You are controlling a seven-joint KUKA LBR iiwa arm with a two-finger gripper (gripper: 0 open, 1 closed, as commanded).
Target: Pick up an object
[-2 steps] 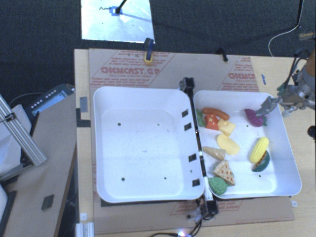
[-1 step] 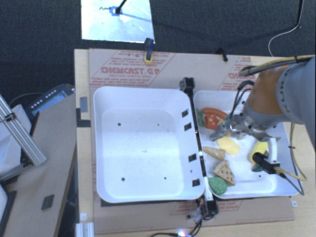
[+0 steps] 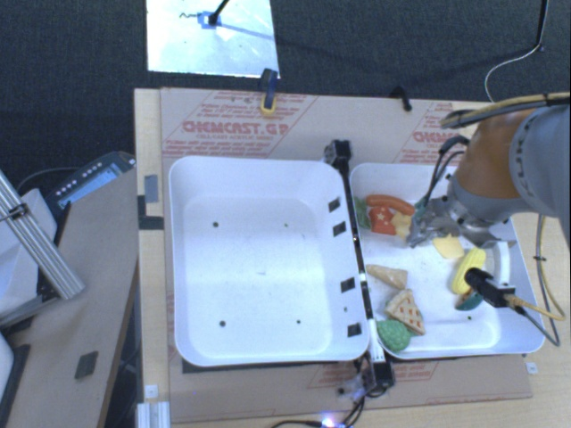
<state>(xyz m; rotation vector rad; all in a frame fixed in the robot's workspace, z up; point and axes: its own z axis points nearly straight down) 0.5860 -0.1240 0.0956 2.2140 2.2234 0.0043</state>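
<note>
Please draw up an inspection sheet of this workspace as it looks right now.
Surface: bench with a left white bin and a right white bin side by side.
Job's things: in the right bin, an orange-red piece, pale wedge, waffle-patterned wedge, green piece, yellow piece.
Clutter: nothing seen in the left bin.
Grippers: gripper low over the right bin, beside the orange-red piece.
Cables: thin cable at upper right.
Surroundings: dark carpet, pale sheet on the floor.

The arm (image 3: 513,163) runs off the right edge and hides part of the right bin (image 3: 446,344).
</note>
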